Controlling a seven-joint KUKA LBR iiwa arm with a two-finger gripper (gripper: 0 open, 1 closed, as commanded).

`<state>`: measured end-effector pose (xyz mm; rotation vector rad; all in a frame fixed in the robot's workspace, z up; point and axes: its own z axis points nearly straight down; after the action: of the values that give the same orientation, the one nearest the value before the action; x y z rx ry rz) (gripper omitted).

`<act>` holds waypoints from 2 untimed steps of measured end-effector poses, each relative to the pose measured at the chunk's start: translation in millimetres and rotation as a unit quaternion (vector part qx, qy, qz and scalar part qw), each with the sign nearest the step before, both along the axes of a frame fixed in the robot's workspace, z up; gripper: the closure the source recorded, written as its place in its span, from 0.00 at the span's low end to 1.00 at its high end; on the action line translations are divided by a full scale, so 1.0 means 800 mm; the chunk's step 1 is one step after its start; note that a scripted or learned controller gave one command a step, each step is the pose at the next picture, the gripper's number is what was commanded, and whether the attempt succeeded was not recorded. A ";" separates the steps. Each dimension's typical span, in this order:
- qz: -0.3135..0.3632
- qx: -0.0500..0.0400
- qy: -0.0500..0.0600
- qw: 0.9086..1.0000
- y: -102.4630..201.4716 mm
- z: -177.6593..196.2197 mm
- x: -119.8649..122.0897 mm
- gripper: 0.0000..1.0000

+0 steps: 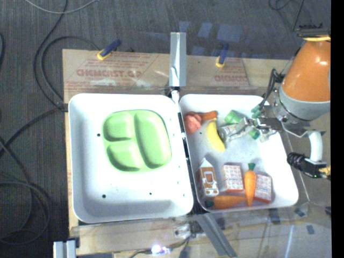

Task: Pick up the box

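Several small boxes lie along the front of the right bin [285, 163]: a brown and white carton [208, 180], a red patterned box [232, 177] and a second red box [263, 187]. An orange carrot [250, 183] lies between the two red boxes. My gripper [237, 129] hangs over the back of that bin, right beside a yellow banana [215, 136] and a green item [234, 116]. It is well behind the boxes and touches none of them. Nothing shows in its grasp.
The left bin [86, 187] holds a green divided tray [137, 139]. A pink and orange item [194, 121] sits at the right bin's back left corner, and another carrot [226, 201] lies by its front wall. The arm's orange band [309, 74] looms at the right.
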<state>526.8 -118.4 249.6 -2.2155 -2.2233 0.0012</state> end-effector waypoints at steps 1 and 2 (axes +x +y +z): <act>0.050 0.001 0.001 0.999 -0.004 -0.156 -0.055 0.00; 0.078 -0.002 -0.007 0.997 -0.022 -0.199 -0.049 0.00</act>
<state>487.5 -135.9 90.6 -2.0433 -2.4001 -0.0095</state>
